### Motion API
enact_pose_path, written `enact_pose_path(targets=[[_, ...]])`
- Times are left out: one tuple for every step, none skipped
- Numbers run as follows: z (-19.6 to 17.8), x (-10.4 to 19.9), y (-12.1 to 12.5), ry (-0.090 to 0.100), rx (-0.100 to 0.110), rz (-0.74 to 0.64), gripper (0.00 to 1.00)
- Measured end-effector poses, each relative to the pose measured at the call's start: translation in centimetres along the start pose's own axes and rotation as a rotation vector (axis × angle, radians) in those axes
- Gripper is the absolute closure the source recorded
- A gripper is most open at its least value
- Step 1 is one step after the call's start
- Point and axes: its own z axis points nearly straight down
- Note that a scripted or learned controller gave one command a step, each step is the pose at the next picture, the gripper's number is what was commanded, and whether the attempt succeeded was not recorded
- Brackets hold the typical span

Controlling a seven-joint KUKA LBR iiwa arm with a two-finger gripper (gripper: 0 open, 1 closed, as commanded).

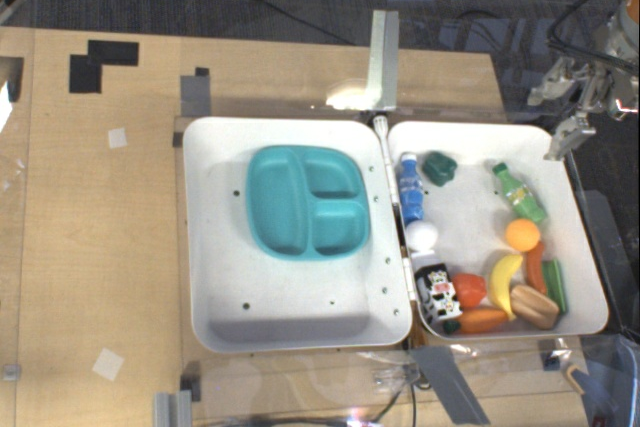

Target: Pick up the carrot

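Observation:
The carrot (pixel 485 320) is a tapered orange piece lying flat along the near wall of the right bin (pixel 470 205), between a black-and-white toy and a bread roll. My gripper (pixel 553 120) hangs over the far right corner of that bin, well away from the carrot. Its two fingers stand apart and open with nothing between them.
Around the carrot lie a tomato (pixel 470 289), a banana (pixel 505 277), a bread roll (pixel 533 305), an orange (pixel 522 235), a red-orange stick (pixel 536 265) and a green stick (pixel 554 285). Further back are a green bottle (pixel 518 192), a blue bottle (pixel 409 187) and a white ball (pixel 422 237). The left bin (pixel 215 245) holds a teal divided plate (pixel 308 201).

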Motion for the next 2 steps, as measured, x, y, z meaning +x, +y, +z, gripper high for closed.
enact_pose_path(targets=[[19.1,3.4,-0.9,0.013,-0.003,0.209,0.0],[19.7,6.1,3.4,-0.003,0.0,0.289,0.0]])
